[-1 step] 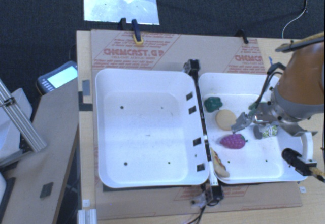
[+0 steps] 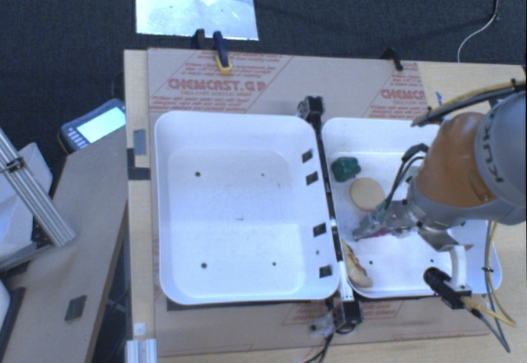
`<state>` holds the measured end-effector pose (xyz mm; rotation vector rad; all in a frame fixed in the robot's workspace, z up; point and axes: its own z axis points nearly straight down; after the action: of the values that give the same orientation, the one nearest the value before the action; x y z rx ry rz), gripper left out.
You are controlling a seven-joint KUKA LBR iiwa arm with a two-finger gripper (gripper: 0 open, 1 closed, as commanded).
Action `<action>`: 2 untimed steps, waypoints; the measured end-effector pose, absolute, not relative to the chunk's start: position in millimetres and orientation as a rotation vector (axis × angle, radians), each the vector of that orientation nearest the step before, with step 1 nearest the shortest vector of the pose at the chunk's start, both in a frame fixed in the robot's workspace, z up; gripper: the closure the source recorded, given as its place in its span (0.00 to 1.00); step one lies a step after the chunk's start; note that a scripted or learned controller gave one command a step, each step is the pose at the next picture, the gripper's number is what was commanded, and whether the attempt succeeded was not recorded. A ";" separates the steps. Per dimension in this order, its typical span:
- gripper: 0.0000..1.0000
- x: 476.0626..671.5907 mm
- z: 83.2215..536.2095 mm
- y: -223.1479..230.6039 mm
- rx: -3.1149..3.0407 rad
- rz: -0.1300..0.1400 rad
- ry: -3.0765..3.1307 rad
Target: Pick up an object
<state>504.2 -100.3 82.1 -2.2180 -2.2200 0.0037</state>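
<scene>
Arm (image 2: pixel 461 168) enters from right of frame, wrist low over the right bin (image 2: pixel 387 127), lower centre-right. Gripper (image 2: pixel 372 225) sits down inside that bin, near its left wall, pointing left. Can't tell if it's released or clenched; too blurred and small, nothing clearly seen held.

Objects in right bin: dark green lump (image 2: pixel 346 166) upper left of the bin, tan round disc (image 2: pixel 366 191) just below it, a yellowish-tan piece (image 2: pixel 356 269) by the lower left corner. Disc is just above and beside the gripper, may be touching, unclear. Left bin (image 2: pixel 239 205) in frame centre carries no objects.

Step, judged: approach or descent onto a target, grasp not confirmed. Likely target is the disc or something right under the tool, unsure which.

Next move calls for: centre on one object, close firmly, then lift straight up clear of the bin wall. Disc looks flat, so a low pinch at its edge is needed; slip risk. Left wall and divider close by, so little room sideways.
</scene>
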 end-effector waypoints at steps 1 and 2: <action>0.00 615.5 192.2 -59.0 -2.219 -0.022 -2.245; 0.00 545.0 239.7 -57.8 -2.222 -0.002 -2.222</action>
<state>545.0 -57.8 239.7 -2.2216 -2.2223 -0.0025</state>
